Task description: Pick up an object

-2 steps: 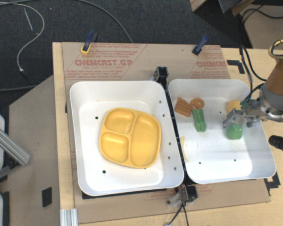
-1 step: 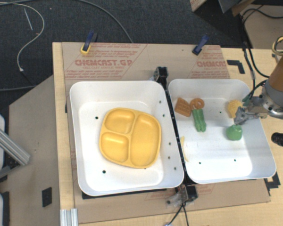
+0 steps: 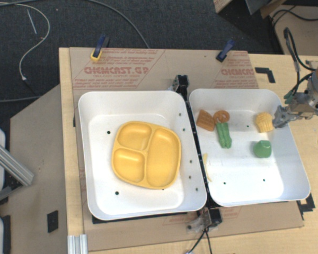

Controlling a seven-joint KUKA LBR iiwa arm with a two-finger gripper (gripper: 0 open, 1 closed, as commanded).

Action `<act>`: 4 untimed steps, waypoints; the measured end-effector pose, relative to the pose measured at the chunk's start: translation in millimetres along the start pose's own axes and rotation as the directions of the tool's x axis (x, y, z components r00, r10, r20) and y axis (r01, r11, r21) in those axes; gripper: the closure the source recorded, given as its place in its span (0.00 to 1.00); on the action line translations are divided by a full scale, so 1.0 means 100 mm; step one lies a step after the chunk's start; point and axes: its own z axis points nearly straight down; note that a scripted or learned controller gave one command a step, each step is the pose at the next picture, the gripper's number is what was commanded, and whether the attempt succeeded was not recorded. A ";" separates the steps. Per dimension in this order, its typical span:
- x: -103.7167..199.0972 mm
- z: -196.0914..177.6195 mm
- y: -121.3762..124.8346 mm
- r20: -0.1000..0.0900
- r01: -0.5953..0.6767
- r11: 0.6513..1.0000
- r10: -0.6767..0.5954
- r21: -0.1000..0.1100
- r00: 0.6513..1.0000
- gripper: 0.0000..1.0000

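- Occupying the left half of the bench, the left bin (image 3: 90, 142) holds one yellow divided plate (image 3: 147, 154), lying flat near the bin's centre with three compartments facing up.
- Two blue clamps (image 3: 99, 46) sit on the far edge of the cardboard sheet (image 3: 164, 67) under the bins, one above each bin.
- The right bin (image 3: 244, 184) sits just beside the left bin, their rims touching along the middle seam.
- In the far left part of the right bin lies a brown block (image 3: 205, 120), with a small orange ring (image 3: 221, 116) just to its right.
- A green elongated piece (image 3: 224, 136) lies just near of the ring, its far end touching it.
- A round green object (image 3: 263, 149) rests further right, apart from the other items.
- A yellow corn-like object (image 3: 263, 123) lies far of the round green object, near the bin's right wall.
- The gripper (image 3: 280, 117) is at the right wall of the right bin, just beside the corn-like object; whether it touches that object cannot be told.
- The claw's state cannot be determined: it is too small and blurred.
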 end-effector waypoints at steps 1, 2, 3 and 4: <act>0.00 -0.40 0.02 -0.001 -0.001 1.000 0.001 0.002 1.000 1.00; 0.52 -0.30 -0.11 -0.007 0.003 1.000 -0.003 0.011 1.000 1.00; 1.13 -0.28 -0.25 -0.007 0.004 1.000 -0.004 0.011 1.000 1.00; 1.67 -0.35 -0.38 -0.008 0.004 1.000 -0.004 0.011 1.000 1.00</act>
